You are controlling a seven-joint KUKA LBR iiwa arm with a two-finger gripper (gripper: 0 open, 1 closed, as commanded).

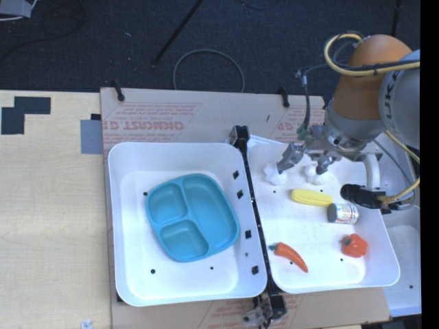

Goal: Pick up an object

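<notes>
Two shallow white bins sit side by side on the surface [55, 218], and the yellow corn cob [312, 197] in the right bin [384, 269] makes a handy marker. Just beside the cob, on its lower right, lies a small can [343, 214] on its side, grey end toward the cob. Further down and right of the cob sits a red-orange bell pepper [354, 246], and down-left of the cob lies an orange carrot [291, 256] with a green tip, near the divider. Up above the cob, the end effector [306, 162] hangs over the bin's upper part, its two fingers spread apart with nothing between them; one fingertip [287, 162] comes down up-left of the cob, the other [324, 166] just above it. White lumps lie on the bin floor under each tip — hard to tell what they are. The grey arm [405, 101] with its orange band [374, 57] rises up-right of the cob. Well left of the cob, across the divider, the left bin [127, 279] holds a blue sectioned tray [191, 216], tilted, three compartments showing.
</notes>
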